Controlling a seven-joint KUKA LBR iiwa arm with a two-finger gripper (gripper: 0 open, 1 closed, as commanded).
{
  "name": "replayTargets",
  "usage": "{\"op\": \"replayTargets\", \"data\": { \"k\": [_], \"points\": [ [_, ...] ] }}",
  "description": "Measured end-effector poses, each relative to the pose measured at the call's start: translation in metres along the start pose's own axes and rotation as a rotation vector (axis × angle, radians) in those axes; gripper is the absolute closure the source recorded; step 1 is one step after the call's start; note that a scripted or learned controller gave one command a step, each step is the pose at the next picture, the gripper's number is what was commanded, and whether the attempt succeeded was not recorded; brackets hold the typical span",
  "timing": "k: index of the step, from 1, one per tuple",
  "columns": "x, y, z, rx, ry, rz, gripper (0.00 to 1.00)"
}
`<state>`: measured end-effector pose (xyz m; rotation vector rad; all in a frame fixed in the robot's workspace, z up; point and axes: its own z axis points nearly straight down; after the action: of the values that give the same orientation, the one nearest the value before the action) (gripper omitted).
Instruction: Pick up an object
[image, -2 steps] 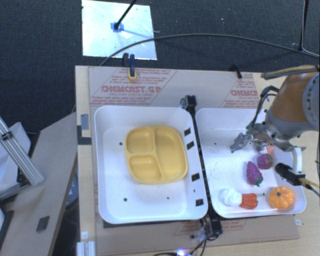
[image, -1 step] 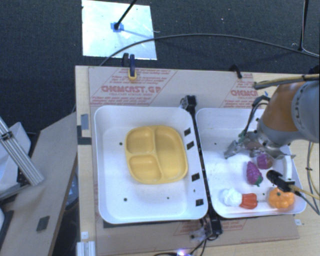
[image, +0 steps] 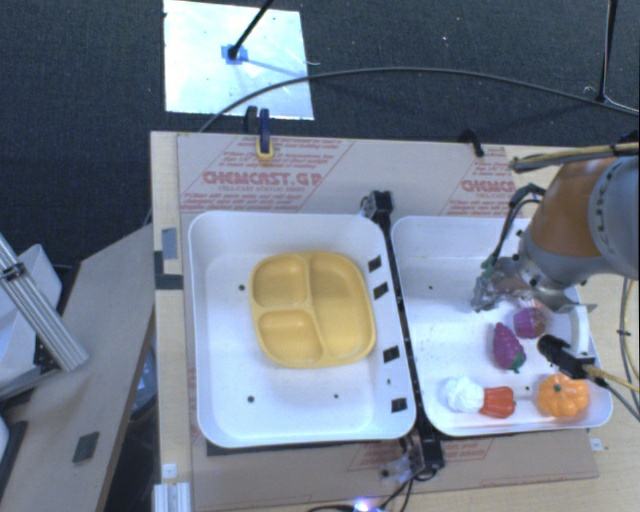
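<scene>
Arm: grey with an orange band, reaching in from the right over the right bin (image: 432, 300).
Gripper (image: 497, 290): low in the right bin's upper half, metal tip close to the bin floor; whether it is spread or closed I cannot tell, and nothing shows caught in it.
Purple object (image: 507, 345): lies just below the gripper, apart from it.
Second purple piece (image: 529, 321): just right of the gripper tip, close beside the arm.
Orange pumpkin (image: 562, 396): near the bin's lower right corner, well below the gripper.
White item (image: 463, 394) and red-orange pepper (image: 498, 402): touching, along the bin's lower wall.
Left bin (image: 215, 330): holds a yellow divided tray (image: 310, 308), well apart from the gripper.
</scene>
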<state>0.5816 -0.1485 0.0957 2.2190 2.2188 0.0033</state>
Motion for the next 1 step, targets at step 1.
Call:
{"op": "replayTargets", "data": {
  "k": [1],
  "points": [
    [0.0002,0.0026,-0.0434,-0.002,0.000,-0.004,1.00]
  ]
}}
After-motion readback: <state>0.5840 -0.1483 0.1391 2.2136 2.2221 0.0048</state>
